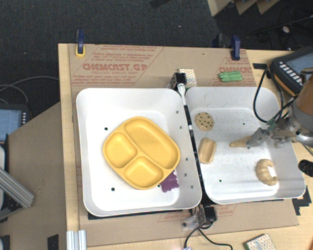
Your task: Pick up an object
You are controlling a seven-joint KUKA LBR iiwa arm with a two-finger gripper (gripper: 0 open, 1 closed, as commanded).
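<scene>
My gripper (259,138) is low in the right bin (235,189), reaching in from the right toward its middle. A small tan elongated piece (239,143) lies right at the gripper's tip, touching or nearly touching it; whether it is gripped is unclear. A round speckled cookie (204,121) sits at the bin's upper left. Below it lies a tan bread roll (206,151). A croissant (266,172) rests near the bin's lower right, just below the gripper.
The left bin (94,108) holds a yellow divided plate (141,152) with a purple grape bunch (170,182) at its lower right edge. A green item (230,76) lies on the board behind the right bin. Cables hang beside the arm (305,113).
</scene>
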